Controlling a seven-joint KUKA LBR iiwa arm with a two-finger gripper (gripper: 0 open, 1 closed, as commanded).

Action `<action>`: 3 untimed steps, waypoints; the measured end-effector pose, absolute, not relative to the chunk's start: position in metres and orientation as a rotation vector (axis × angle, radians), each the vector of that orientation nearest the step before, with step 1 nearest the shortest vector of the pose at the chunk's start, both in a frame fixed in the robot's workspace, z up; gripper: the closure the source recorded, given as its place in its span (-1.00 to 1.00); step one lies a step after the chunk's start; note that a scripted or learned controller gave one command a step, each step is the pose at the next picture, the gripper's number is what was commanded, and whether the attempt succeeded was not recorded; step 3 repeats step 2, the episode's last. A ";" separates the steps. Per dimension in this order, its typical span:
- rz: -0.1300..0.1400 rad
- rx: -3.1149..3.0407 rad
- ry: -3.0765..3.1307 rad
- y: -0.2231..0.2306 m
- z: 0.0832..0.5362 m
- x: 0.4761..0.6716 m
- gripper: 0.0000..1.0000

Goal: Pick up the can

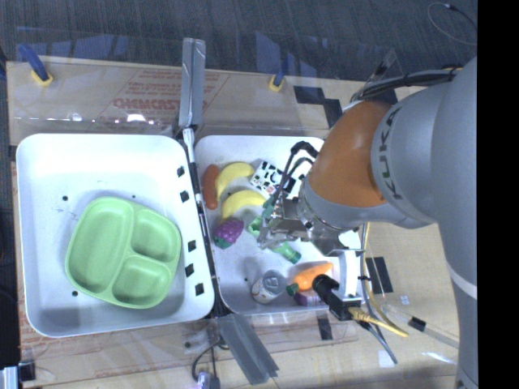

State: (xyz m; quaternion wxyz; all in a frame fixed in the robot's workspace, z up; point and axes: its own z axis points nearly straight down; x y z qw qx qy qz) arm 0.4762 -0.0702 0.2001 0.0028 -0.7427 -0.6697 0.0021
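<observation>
A silver can (268, 285) lies near the front wall of the right bin (243, 146), its round top facing up. My gripper (274, 227) hangs low over the middle of that bin, above and a little behind the can, next to a green object (285, 251). The grey arm with its orange band (349, 164) covers the bin's right half.
Two yellow bananas (235, 173) (241, 203), a brown sausage-like piece (211, 186), a purple grape bunch (228, 231), a black-and-white patterned block (265, 173) and an orange carrot-like toy (310, 276) share the right bin. The left bin (49, 160) holds a green divided plate (123, 252).
</observation>
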 end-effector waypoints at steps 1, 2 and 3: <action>0.007 -2.329 -2.101 -0.070 0.200 0.476 -1.00; 0.007 -2.329 -2.101 -0.070 0.200 0.476 -1.00; 0.007 -2.329 -2.101 -0.070 0.200 0.476 -1.00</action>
